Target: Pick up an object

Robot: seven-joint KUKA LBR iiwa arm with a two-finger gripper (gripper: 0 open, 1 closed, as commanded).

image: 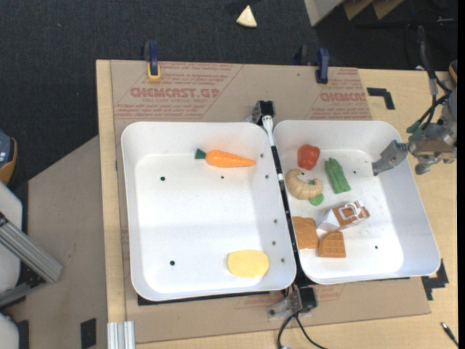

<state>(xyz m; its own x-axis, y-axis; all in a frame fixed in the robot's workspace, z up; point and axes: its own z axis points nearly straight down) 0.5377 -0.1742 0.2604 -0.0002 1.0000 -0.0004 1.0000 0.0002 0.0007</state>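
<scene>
Carrot (227, 159) lies in left bin (145, 217) on cardboard-covered bench (218, 86).

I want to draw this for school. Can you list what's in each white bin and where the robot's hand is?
left bin: carrot, yellow round piece
right bin: red pepper, green vegetable, croissant, small carton, two toast-coloured pieces
gripper: over the right bin's right side, holding nothing
</scene>
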